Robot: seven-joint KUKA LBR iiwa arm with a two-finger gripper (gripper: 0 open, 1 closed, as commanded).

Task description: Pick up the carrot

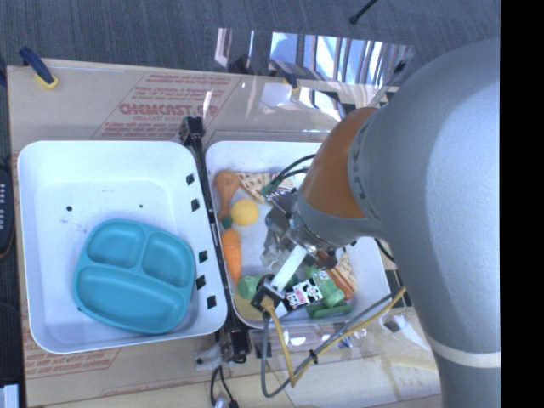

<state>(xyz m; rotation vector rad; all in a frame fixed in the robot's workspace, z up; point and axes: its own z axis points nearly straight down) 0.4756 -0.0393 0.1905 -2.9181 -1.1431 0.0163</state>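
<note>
The carrot (231, 254) is a small orange cone lying against the left wall of the right bin (223, 155), pointing toward the front. My gripper (274, 240) hangs over the middle of that bin, just right of the carrot, largely hidden under the orange-banded wrist. Nothing is visibly held between it and the carrot.
Beside the carrot lie a yellow lemon (245, 213), a tan drumstick-shaped piece (225, 185), a waffle-like piece (255, 180), a green item (247, 286) and a cow-patterned box (303, 296). The left bin (51, 177) holds a blue divided plate (134, 274).
</note>
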